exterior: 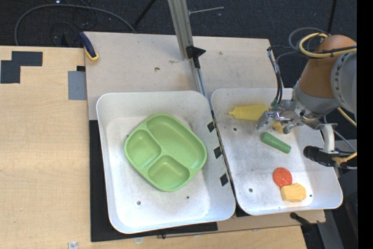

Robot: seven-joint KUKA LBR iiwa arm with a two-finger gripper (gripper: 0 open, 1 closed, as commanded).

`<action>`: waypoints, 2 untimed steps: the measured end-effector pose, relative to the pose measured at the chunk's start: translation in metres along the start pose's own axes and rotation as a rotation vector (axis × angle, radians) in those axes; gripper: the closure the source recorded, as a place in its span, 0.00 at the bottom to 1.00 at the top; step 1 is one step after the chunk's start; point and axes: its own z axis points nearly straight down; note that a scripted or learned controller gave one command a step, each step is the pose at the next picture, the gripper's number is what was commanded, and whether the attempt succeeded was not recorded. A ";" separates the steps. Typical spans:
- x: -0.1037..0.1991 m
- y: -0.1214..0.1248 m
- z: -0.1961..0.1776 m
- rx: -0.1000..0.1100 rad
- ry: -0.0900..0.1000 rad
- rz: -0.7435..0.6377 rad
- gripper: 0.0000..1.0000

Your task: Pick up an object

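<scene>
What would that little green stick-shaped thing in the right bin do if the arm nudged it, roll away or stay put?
The small green cylinder-shaped object looks rounded and lies flat on the right white bin, so a sideways nudge would probably roll it. It looks small and plastic-like, so likely light and stiff. Its smooth, narrow shape might slip from the tool unless gripped across its middle.

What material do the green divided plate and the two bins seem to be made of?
The green divided plate looks like moulded plastic with a smooth, slightly matte finish: even colour, rounded compartment edges, soft highlights. The left bin and the right bin look like thin white plastic or coated sheet: rounded corners, shallow raised rims, with grey scuffs and specks on the floor. The view cannot settle which.
</scene>
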 end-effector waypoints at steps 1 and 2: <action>0.000 0.002 0.011 0.000 0.000 -0.001 0.00; 0.001 0.004 0.000 -0.006 0.004 -0.002 1.00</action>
